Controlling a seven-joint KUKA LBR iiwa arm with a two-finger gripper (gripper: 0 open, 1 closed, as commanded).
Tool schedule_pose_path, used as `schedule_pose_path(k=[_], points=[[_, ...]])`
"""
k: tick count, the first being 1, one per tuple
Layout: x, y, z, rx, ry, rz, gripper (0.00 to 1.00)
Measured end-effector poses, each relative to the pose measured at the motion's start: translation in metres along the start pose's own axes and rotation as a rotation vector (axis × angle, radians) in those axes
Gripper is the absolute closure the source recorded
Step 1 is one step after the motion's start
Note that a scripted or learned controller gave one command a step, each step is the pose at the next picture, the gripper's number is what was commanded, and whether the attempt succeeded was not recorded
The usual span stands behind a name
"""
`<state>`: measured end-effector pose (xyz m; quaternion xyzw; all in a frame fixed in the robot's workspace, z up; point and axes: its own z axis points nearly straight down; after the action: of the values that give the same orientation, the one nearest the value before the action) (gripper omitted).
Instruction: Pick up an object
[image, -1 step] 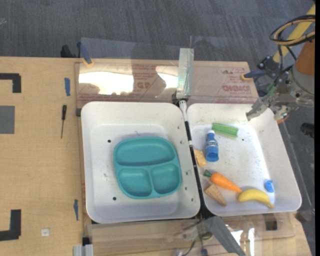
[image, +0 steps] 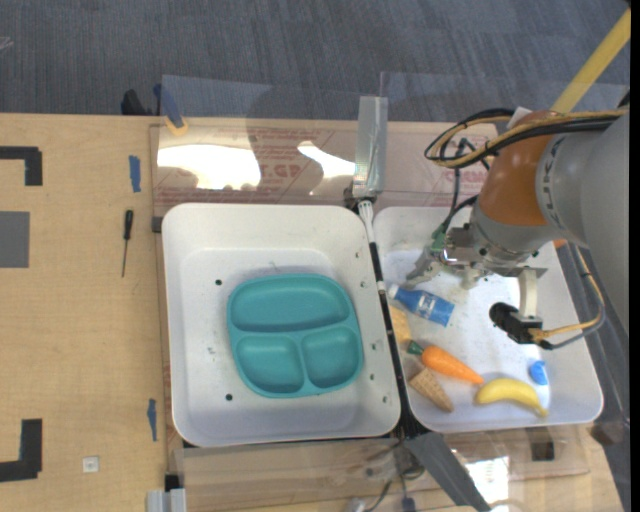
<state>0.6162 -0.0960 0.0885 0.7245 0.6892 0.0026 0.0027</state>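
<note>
End effector (image: 468, 262) hangs over the right bin (image: 572, 405), above the blue bottle (image: 424, 305); can't tell its state from this angle, nothing visibly held. Carrot (image: 449, 366), banana (image: 511, 393) and cone (image: 431, 388) cluster at the near edge, all reachable. Teal tray (image: 293, 334) fills the left bin (image: 190, 300).

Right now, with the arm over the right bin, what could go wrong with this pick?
The objects crowd together: the carrot, cone and banana lie close, so a grab may nudge neighbours or catch two. The blue bottle lies tilted near the divider wall, leaving little finger room. The cables hanging by the gripper could snag.
</note>
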Motion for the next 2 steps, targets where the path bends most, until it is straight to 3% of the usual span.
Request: schedule_pose_path(k=[1, 2], points=[[-0.005, -0.027, 0.001, 0.003, 0.001, -0.308, 0.00], [-0.022, 0.039, 0.003, 0.005, 0.001, -0.230, 0.00]])
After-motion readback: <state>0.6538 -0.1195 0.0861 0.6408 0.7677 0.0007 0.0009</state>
